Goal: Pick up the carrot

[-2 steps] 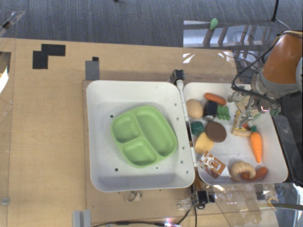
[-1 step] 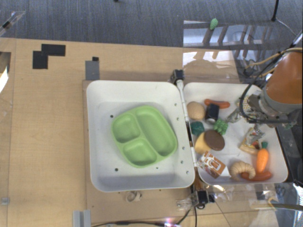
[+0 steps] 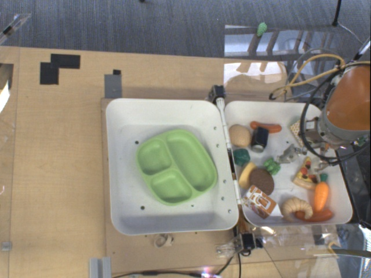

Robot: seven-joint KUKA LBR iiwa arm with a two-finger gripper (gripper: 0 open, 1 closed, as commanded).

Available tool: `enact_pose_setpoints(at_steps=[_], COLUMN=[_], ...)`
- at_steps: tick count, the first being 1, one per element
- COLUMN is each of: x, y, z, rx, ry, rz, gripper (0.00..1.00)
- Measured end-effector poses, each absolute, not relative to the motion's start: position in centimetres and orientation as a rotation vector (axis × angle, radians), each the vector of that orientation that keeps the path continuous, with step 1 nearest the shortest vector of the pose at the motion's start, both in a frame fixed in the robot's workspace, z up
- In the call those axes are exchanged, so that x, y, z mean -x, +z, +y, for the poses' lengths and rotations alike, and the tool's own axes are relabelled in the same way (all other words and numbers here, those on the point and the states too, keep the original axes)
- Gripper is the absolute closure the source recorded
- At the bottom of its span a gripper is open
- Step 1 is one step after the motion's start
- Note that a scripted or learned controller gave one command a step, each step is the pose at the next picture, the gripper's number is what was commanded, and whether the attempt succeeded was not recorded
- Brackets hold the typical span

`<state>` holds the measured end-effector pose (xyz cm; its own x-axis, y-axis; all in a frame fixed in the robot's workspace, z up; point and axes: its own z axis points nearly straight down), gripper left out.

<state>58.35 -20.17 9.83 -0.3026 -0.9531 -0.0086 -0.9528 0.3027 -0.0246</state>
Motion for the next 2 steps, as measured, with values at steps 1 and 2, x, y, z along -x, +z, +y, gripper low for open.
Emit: enact_pose_setpoints(at_steps=[1,2], x=[-54.1,-54.4], y=[9.6,10.9], z=[-19.8,-20.1], rx=[2.257,2.252], ry=[-0.032,-0.052], rz=[2.147,2.149], gripper=[0.00,1.00])
